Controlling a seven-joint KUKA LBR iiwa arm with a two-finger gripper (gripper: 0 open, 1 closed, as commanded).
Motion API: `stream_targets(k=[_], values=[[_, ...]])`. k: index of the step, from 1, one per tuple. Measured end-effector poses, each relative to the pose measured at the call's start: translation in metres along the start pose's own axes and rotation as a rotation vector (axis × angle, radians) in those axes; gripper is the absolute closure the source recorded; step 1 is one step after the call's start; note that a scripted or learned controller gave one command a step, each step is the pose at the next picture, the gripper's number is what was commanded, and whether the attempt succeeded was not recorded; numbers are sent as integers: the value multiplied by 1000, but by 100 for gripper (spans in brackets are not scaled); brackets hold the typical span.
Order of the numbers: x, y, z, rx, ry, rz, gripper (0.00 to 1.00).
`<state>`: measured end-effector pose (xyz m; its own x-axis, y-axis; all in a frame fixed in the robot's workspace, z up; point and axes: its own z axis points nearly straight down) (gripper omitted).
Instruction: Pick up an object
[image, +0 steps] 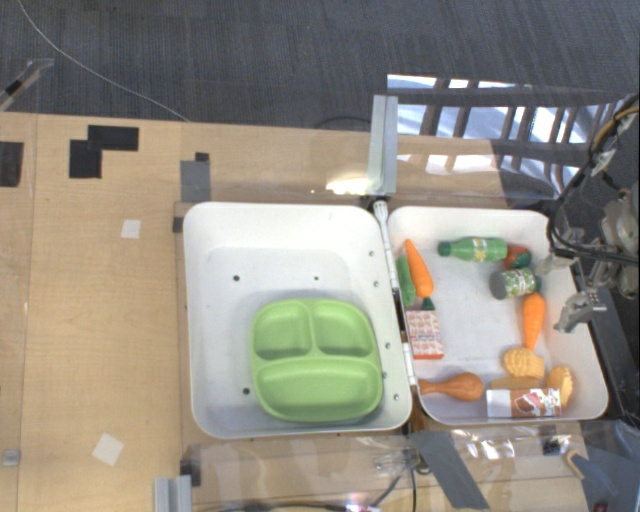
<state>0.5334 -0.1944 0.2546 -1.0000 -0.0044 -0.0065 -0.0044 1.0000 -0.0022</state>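
Observation:
The right bin (480, 218) holds several toy foods. A green bottle (475, 249) lies at its far side, with a small can (515, 283) just below it. An orange carrot (534, 320) stands on end near the right wall. Another carrot (418, 268) and a green vegetable (404, 280) lie along the left wall, above a red and white box (425, 334). A drumstick (455, 386), a yellow pastry (523, 362), a bread piece (560, 382) and a red-labelled packet (525, 402) lie along the near side. My gripper (576, 310) hangs over the bin's right rim, just right of the upright carrot, with nothing seen in it.
The left bin (230, 250) holds a green divided plate (315, 360). A metal post (382, 145) stands behind the wall between the bins. Cables (580, 185) and a railing (500, 120) crowd the far right. Bare wooden bench (90, 330) stretches to the left.

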Motion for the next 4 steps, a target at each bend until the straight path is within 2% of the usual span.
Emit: stream_targets(k=[1, 2, 3, 4], values=[[21, -10, 118, -4, 9, -1, 0], [15, -11, 165, 2, -10, 41, 0], [32, -11, 164, 4, -17, 81, 0], [20, -12, 164, 4, -9, -2, 0]])
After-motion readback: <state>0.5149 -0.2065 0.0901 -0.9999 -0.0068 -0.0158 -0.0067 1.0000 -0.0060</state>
